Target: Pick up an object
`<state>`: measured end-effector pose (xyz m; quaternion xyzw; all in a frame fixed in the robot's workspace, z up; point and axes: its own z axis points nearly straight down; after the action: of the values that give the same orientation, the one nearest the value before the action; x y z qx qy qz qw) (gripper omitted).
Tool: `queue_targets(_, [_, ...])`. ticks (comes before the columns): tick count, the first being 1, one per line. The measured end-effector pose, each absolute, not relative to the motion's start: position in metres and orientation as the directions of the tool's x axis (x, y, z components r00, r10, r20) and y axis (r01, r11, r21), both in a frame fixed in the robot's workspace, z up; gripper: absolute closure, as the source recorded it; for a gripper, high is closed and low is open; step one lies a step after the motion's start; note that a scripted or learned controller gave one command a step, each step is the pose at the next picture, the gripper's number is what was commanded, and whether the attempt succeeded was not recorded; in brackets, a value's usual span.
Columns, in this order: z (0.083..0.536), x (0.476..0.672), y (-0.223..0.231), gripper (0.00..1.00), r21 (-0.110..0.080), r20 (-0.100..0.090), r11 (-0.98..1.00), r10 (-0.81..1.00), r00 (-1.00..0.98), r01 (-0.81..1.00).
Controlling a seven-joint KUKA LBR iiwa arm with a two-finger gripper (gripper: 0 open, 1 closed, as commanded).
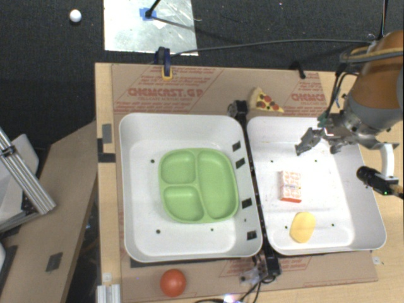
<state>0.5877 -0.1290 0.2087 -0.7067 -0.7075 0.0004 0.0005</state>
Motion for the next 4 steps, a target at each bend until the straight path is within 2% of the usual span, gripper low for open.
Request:
queue_targets(2, [0.104, 0.588, -0.127, 0.0, -0.002, 0.001, 0.001, 1.0, -0.001, 1.0])
queue_targets(3, [0.117, 0.59, -0.128, 1.0, 0.004, -0.001, 0.001, 1.0, -0.001, 1.0])
queue_targets(4, [0.181, 0.595, -0.124, 1.0, 0.008, -0.001, 0.004, 1.0, -0.004, 1.0])
